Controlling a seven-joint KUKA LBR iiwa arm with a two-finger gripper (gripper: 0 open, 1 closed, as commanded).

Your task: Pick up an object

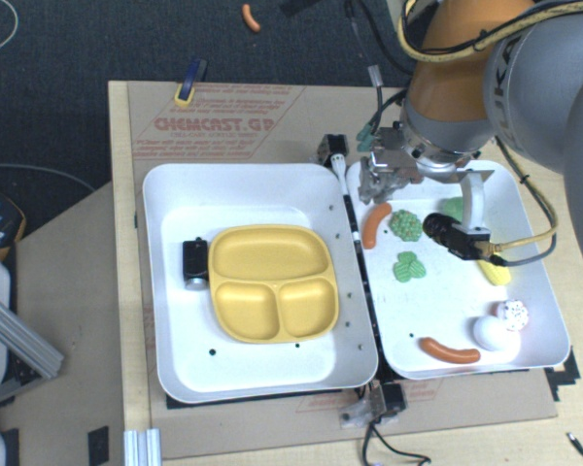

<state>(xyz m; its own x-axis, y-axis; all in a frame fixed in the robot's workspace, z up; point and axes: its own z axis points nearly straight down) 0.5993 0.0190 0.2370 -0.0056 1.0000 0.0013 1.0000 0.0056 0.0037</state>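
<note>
My gripper (377,190) hangs over the far left corner of the right bin (539,289), close to the wall between the bins. Just below it an orange sausage (374,227) lies slanted along that wall; whether it touches the gripper is unclear. Beside the sausage sits a green broccoli piece (405,224), and a second green piece (408,267) lies a little nearer. Another green bit (454,207) peeks out behind the wrist. A yellow piece (495,273), a white ball (492,332), a small speckled white piece (514,312) and a second sausage (449,350) lie towards the near right.
The left bin (165,289) holds a yellow divided plate (272,282) and a small black block (194,260) at the plate's left. The arm covers the far right of the right bin. Cardboard lies under both bins.
</note>
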